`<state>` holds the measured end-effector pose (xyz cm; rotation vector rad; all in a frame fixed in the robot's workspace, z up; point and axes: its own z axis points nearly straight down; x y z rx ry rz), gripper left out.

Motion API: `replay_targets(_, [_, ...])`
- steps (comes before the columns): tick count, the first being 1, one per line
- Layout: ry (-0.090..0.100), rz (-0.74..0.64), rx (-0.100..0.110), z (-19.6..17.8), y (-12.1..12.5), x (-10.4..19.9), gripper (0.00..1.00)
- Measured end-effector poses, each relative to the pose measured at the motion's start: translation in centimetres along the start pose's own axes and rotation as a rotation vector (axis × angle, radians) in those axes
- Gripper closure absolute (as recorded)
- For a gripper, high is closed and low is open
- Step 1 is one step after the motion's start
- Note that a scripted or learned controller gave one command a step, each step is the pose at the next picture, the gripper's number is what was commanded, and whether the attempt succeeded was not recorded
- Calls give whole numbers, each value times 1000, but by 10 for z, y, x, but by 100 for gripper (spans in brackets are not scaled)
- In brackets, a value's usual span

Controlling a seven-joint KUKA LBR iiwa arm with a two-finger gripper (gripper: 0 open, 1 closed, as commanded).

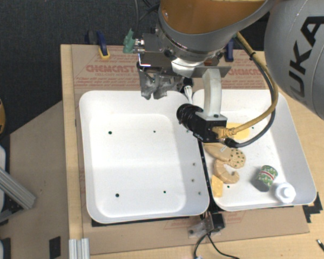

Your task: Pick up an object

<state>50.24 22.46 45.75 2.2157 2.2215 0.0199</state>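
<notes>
White bins: left bin [97, 161] bare, objects lie in right bin [299, 161]
Claw [154, 88]: grip state I cannot tell
Progress: seemingly nothing lifted yet

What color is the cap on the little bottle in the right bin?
White, on the green-labelled bottle lying near the right bin's front corner, seen in the camera view.

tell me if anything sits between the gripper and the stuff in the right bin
Nothing visible blocks it. The gripper hangs above the far rim of the left bin, while the dotted tan pieces, the green-labelled bottle and the yellow piece lie in the right bin, across the rims between the bins.
</notes>
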Motion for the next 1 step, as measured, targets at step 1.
replay_targets(1, [-2,0,5,-49,-17,0,100])
